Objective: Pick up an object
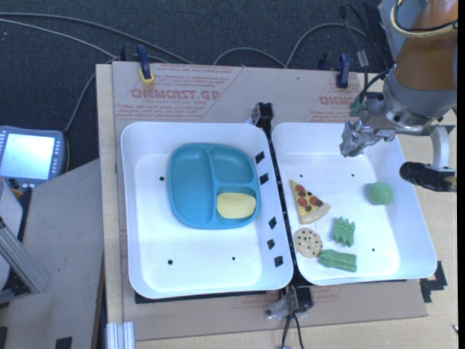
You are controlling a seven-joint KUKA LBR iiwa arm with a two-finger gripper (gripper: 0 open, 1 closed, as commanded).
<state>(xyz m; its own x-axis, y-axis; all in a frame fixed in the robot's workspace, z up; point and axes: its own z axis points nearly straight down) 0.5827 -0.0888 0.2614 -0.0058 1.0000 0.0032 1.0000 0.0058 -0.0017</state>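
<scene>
Currently no object is picked. Candidates lie in the right bin [407, 264]: green ball [378, 193] at right, pizza slice [309, 202] at left, cookie [308, 242], two green pieces nearer. Hand [353, 145] hangs over the bin's far part, apart from all of them, carrying nothing; whether it is open, cannot tell. Step: approach. Next move, by judgement: travel nearward over one item, then descend. Left bin holds blue tray [211, 184] with yellow piece [236, 205].

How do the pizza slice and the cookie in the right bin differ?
The pizza slice is triangular, yellow with red spots; the cookie is round, tan with dark chips. The pizza slice looks larger and lies farther from the near rim. Both lie flat near the divider.
</scene>
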